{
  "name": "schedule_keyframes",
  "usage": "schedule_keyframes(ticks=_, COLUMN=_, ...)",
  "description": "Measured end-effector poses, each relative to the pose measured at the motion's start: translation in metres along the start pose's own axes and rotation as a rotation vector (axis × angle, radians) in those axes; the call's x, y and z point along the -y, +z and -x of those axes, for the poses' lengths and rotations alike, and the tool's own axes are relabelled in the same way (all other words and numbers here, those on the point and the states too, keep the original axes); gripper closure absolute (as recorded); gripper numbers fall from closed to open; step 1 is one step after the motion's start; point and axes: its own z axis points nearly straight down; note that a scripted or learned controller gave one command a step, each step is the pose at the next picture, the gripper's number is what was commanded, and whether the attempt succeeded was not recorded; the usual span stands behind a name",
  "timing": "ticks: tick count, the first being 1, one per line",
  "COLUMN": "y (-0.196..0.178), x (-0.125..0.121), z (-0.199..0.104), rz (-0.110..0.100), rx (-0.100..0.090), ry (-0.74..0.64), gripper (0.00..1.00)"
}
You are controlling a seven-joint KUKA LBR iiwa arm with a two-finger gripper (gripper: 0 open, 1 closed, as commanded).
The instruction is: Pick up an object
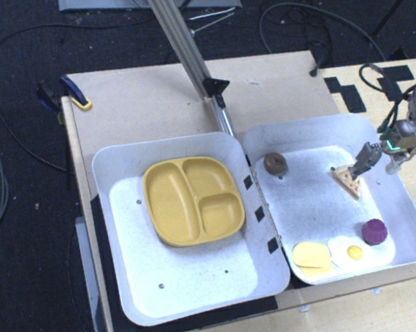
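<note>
Camera view: pizza slice toy (347,181), tan wedge with a reddish edge, sits in the right bin (306,209) near its right wall. Long axis runs diagonally, tip toward the lower right. Tool (363,163) touches its upper end; grip state — can't tell, too small and blurred.

1. Two white bins: the left bin (133,287) and the right bin (304,140).
2. One yellow divided plate (194,200), with three compartments.
3. One brown round piece (274,163).
4. One pizza slice (347,181).
5. One purple ball (374,232).
6. One fried egg (352,251).
7. One pale yellow slice (311,255).
8. One gripper (362,162).
</note>
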Motion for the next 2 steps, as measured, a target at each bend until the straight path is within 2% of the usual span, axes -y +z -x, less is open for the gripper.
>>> schedule_keyframes(ticks=1, y=0.000, x=0.000, z=0.000, rz=0.001, rx=0.000, ry=0.000, gripper=0.00)
schedule_keyframes(ticks=2, y=0.055, x=-0.010, z=0.000, rz=-0.003, rx=-0.001, ry=0.001, gripper=0.00)
